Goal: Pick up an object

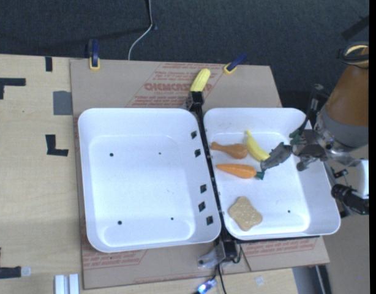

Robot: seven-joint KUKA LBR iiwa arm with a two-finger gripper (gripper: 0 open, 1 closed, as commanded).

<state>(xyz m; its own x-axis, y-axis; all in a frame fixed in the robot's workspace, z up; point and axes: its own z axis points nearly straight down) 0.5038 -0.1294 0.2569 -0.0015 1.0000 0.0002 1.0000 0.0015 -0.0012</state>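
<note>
Overhead, the cardboard sheet (176, 84) under both bins carries red print near its far edge that seems to read "CHEMGAR…"; the rest is too faint to make out.

The toy carrot (237, 171) serves as the landmark. It lies in the right bin (298, 225), close to the divider between the bins, with its long axis running nearly straight across the view: the orange tip points toward the left bin (139, 182) and the green stem end points toward the arm. Just beyond the carrot, on the far side, lies a toy drumstick (229, 150), roughly parallel to it. A toy banana (256, 146) sits beside the drumstick, above the carrot's stem end, slanted from far-left to near-right. On the near side of the carrot rests a tan cookie (245, 214), well apart from it.

The gripper (270, 162) reaches in from the arm side and hovers at the carrot's stem end, just beside the banana's lower tip. Whether it is apart or together I cannot tell; nothing is seen clamped in it.
</note>
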